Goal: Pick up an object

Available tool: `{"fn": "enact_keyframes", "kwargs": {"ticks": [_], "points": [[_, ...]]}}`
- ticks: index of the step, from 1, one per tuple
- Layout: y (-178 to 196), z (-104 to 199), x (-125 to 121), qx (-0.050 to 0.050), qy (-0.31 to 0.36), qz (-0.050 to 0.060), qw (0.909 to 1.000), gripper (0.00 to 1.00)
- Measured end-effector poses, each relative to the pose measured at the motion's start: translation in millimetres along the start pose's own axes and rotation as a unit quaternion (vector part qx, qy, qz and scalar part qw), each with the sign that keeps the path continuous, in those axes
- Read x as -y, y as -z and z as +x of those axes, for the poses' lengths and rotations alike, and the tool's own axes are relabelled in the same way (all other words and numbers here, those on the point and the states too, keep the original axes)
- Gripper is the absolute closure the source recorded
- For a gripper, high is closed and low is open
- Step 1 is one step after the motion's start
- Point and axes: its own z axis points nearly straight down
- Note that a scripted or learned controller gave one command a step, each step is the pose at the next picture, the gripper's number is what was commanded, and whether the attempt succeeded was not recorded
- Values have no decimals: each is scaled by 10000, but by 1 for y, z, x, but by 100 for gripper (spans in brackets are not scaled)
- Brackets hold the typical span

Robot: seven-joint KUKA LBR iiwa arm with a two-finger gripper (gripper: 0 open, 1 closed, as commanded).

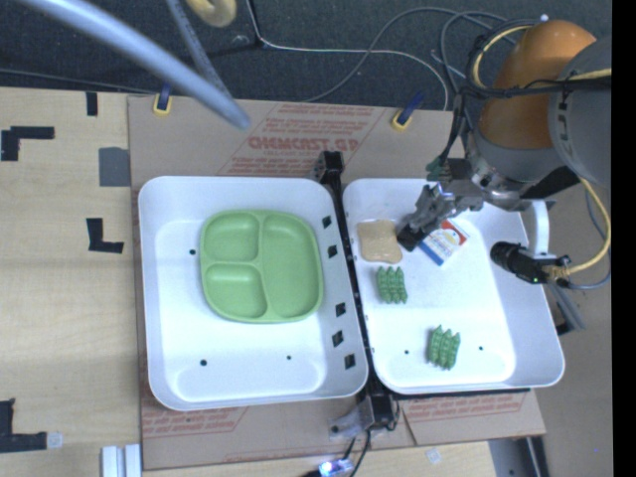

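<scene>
The gripper hangs low over the far part of the right bin, just beside the tan block and the blue-and-white packet. Nothing shows between its tips and their spread cannot be told, so no pick appears made. Two green studded pieces lie nearer the front edge; the green divided plate sits in the left bin.

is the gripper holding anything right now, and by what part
Cannot be told. The gripper hangs over the right bin, between the tan block and the small card, with nothing visibly between its fingers.
</scene>
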Motion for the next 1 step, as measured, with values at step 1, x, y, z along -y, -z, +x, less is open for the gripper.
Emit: {"fn": "enact_keyframes", "kwargs": {"ticks": [1], "points": [[-13, 53, 11, 1, -3, 9, 10000, 100]]}}
